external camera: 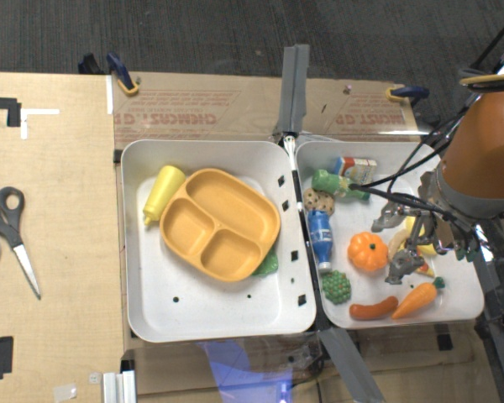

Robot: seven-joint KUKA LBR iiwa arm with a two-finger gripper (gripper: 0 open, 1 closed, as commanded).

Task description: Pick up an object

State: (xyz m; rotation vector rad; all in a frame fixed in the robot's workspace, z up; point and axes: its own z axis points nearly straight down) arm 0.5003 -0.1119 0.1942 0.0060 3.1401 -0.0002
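Tool point(406, 250) positioned low in right bin point(466, 309), between pumpkin point(368, 252) to its left and carrot point(416, 299) just below-right. Carrot long axis diagonal, tip toward sausage point(372, 311). Nothing visibly gripped; whether released or clenched cannot be told.

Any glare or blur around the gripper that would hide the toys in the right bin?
Camera view: even light, soft shadows, no glare on the white plastic right bin; the round orange toy pumpkin and orange toy carrot look sharp; the metal gripper is cluttered by cables, slightly soft.
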